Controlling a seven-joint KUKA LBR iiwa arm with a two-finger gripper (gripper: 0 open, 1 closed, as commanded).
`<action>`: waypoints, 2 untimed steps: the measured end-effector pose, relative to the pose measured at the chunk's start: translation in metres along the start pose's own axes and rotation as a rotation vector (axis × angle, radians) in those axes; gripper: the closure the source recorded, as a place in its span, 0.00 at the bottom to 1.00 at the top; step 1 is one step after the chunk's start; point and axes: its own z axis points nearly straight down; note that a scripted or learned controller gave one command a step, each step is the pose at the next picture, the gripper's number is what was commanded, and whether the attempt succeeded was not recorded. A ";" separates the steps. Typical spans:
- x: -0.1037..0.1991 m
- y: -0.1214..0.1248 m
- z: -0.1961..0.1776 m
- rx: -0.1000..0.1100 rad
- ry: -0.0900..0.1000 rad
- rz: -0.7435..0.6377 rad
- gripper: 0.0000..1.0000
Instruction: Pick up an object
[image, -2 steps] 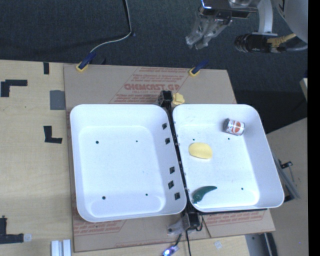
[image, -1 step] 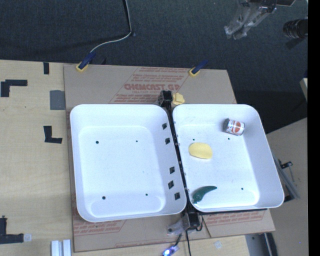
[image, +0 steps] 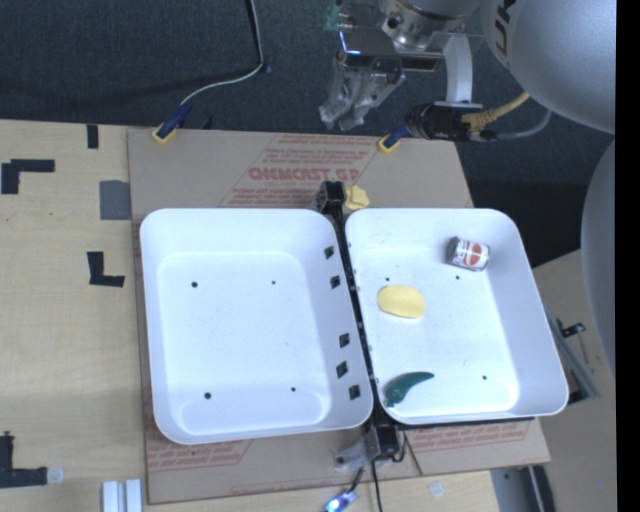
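Note:
The right bin holds three objects: a small silver and red can lying near its far right corner, a flat yellow oval piece near the middle, and a dark teal curved piece by the front left corner. My gripper hangs high above the bench beyond the bins' far edge, over the cardboard sheet, well away from all three objects. Nothing shows between its translucent fingers.
The left bin stands beside the right one, with a black clip strip along their shared edge. A small yellow piece lies just beyond the bins on the cardboard. Cables run across the dark backdrop at the back.

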 end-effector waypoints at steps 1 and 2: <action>-0.008 -0.031 -0.092 -0.017 0.000 0.009 1.00; -0.147 -0.067 -0.088 -0.009 -0.006 0.026 1.00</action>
